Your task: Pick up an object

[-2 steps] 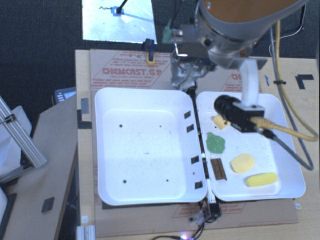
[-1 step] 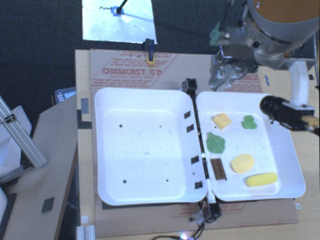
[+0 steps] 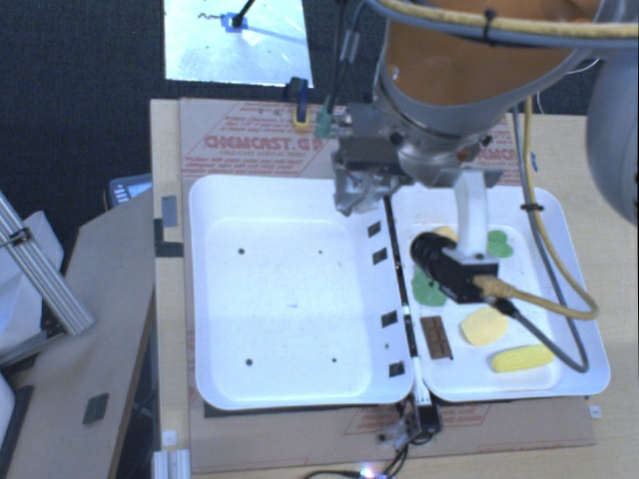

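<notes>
Your likeliest pick is the yellow cob [image 3: 521, 358], lying on its side near the front right corner of the right bin [image 3: 509, 392], with nothing touching it. It looks like moulded toy food, so expect it to be light, stiff and smooth, and apt to roll or squirt out if pinched off-centre. Take it across its narrow width at the middle, with the jaws square to its long axis.

Just beside it, further in, lies a pale yellow slice [image 3: 483, 325]. That one sits flat and low, so it would be harder to get under. A brown bar [image 3: 436, 336] lies near the divider, flatter still. Green pieces [image 3: 429, 289] lie further back and are partly covered by the robot's own hardware. The left bin [image 3: 290, 307] holds nothing you could pick.

The arm [image 3: 479, 48] reaches in from the right, its wrist bent down over the far end of the seam between the two bins and well apart from the cob. You cannot tell from here how the jaws stand, and nothing shows between them. You would need to bring the wrist forward and to the right. Both bins rest on the worktop [image 3: 165, 148].
</notes>
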